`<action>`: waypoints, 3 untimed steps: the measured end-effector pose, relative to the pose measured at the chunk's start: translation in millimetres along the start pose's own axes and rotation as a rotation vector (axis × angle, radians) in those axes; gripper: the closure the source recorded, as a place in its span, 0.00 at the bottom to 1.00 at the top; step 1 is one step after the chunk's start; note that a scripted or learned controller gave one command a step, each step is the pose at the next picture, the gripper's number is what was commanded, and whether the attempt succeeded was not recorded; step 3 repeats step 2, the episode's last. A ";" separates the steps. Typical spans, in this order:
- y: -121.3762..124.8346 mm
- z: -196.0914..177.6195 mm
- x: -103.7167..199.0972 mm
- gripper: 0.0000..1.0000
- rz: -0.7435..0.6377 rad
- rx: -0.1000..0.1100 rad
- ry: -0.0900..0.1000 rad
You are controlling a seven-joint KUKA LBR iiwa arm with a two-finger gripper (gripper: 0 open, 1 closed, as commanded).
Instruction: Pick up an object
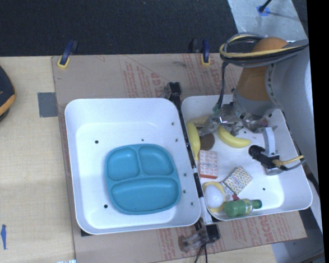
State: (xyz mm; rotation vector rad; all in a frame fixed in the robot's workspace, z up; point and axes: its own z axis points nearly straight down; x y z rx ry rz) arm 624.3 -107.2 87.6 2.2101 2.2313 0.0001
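Our hand [226, 120] hangs low over the right bin [293, 198], near a banana [233, 138]. We cannot tell its grip. Nothing looks lifted yet.

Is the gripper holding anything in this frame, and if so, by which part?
It cannot be told. The gripper is low in the right bin, beside a banana, but nothing visibly sits between its fingertips.

We are seeing a light wooden bench [22, 183] lying under a brown cardboard sheet [121, 75], with dark carpet floor [117, 19] showing beyond.
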 end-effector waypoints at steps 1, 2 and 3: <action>-0.2 -18.4 -2.7 1.00 -0.001 -0.003 -0.001; -74.1 -109.1 86.9 1.00 -0.001 0.004 0.005; -74.1 -109.1 86.9 1.00 -0.001 0.004 0.005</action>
